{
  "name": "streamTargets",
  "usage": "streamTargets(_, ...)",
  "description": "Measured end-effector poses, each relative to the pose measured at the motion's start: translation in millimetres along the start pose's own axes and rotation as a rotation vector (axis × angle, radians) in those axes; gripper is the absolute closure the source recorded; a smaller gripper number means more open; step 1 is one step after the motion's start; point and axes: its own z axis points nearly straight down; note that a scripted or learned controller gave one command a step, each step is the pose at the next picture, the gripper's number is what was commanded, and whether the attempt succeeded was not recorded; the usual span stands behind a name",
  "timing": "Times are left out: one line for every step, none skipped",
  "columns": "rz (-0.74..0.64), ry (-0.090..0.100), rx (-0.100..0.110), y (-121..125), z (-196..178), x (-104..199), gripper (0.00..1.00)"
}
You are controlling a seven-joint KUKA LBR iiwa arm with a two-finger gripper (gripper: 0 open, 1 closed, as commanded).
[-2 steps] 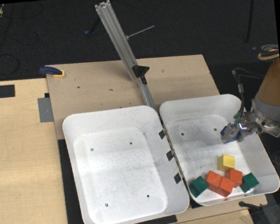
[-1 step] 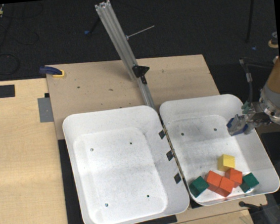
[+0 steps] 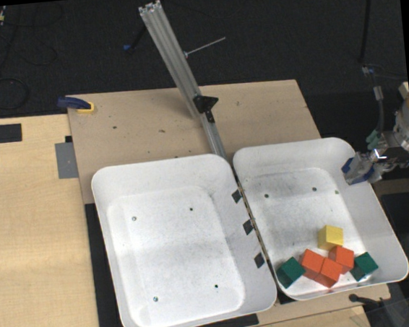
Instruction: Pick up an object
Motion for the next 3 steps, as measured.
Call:
streamTargets(-0.003, 0.004, 0.007, 7, 15, 53, 1.0)
streamTargets(-0.003, 0.005, 0.008, 9, 25, 110, 1.0)
streamTargets(-0.002, 0.004, 0.01, 19, 37, 158, 1.0)
